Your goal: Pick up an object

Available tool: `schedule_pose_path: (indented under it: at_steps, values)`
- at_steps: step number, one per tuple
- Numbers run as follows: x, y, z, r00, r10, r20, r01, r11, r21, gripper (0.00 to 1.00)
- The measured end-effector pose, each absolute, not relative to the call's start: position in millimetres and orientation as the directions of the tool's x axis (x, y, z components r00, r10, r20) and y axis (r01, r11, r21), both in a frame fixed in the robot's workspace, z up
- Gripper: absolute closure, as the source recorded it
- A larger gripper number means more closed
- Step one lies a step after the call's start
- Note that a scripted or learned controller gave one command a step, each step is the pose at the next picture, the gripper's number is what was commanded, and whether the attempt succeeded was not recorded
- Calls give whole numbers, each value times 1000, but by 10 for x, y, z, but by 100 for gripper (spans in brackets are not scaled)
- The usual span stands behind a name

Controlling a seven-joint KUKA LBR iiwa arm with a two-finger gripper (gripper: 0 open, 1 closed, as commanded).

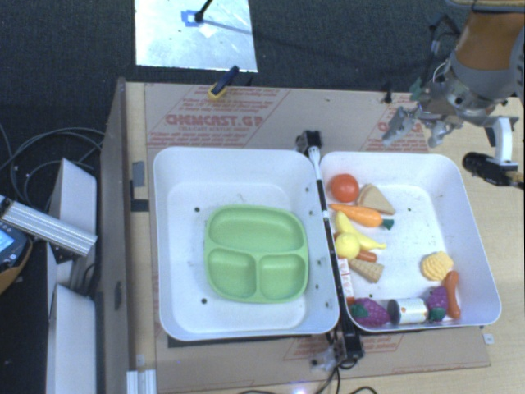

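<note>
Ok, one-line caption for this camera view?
Gripper hovers above right bin of toy food; green tray in left bin.

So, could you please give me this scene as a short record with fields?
arm: at upper right, gripper above the bench beyond the right bin's far rim
left bin: green divided plate
right bin: tomato, carrot, banana, corn, grapes, other toy food
held: nothing visible

A robot test room, like a lab, a big grey and orange robot arm (484, 48) over a table (271, 109) topped with cardboard, two white bins (176, 220), loose wires (49, 142), a metal rail (47, 226), dark carpet floor (57, 48), a silver sheet (194, 21)
</note>
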State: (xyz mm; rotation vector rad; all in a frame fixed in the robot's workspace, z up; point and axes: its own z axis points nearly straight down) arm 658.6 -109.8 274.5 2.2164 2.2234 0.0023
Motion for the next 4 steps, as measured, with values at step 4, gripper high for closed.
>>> schedule_pose_path:
  at_steps: [4]
  values:
    - [6101,-1092,848,-3,1000,-1,1000,3,3,0]
